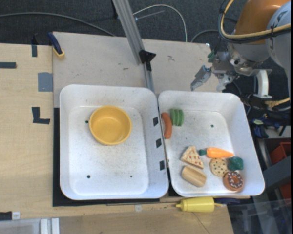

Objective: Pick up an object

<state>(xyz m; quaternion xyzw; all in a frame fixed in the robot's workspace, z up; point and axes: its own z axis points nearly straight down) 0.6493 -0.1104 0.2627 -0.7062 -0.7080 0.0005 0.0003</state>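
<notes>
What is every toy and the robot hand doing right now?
Gripper: above the right bin's far edge, holding nothing.
Yellow bowl: upright in the left bin.
Carrot: lying flat.
Sausage: lying by the green piece.
Yellow bottle: on its side outside the bins.

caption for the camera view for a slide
Gripper above right bin of toy food; yellow bowl in left bin.

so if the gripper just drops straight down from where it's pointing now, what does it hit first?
Probably the far rim of the right bin, or the bench just behind it. The gripper hangs above that edge, well short of the toy food. Depth is hard to judge.
</notes>
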